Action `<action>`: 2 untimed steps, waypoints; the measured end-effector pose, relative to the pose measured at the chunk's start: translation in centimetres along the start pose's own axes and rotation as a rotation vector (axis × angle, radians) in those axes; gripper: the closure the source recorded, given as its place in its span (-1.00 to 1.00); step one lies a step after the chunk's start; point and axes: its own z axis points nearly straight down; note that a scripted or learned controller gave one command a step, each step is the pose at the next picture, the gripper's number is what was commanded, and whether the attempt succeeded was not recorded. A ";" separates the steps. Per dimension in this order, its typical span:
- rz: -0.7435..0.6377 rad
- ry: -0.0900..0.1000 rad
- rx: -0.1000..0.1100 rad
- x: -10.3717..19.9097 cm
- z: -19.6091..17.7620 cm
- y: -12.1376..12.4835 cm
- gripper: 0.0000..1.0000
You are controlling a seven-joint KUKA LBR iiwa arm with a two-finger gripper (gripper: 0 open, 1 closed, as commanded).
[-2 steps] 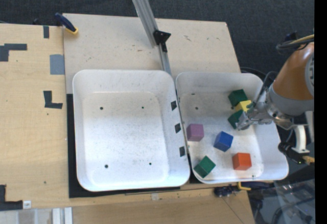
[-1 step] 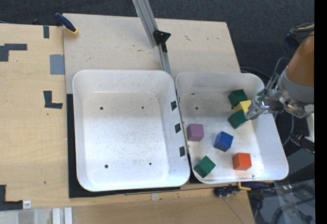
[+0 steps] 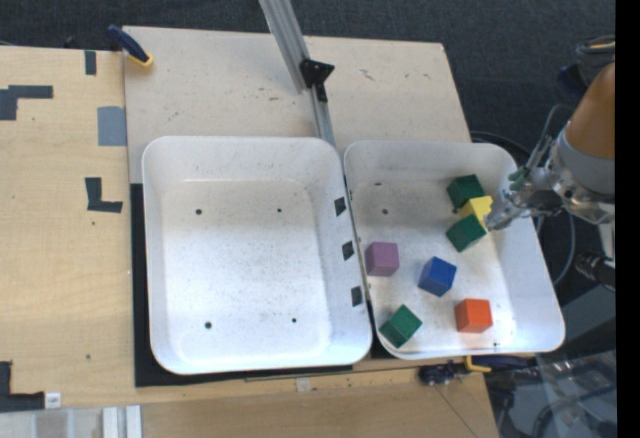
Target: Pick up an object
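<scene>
The right bin holds several small blocks. At its far right are a dark green block, a yellow block and a green block, packed close together. A purple block, a blue block, an orange block and another green block lie apart from them. My gripper reaches in low over the bin's right rim, its tip right beside the yellow block. I see nothing lifted off the bin floor.
The left bin sits against the right bin's left wall. A slanted metal rail runs from the top of the view down to the gap between the bins. A blue and yellow tool lies on the bench at the back left.
</scene>
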 end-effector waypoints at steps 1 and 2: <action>-0.005 0.002 0.000 4.8 -1.0 1.6 1.00; -0.005 0.002 0.003 10.3 -0.3 1.8 1.00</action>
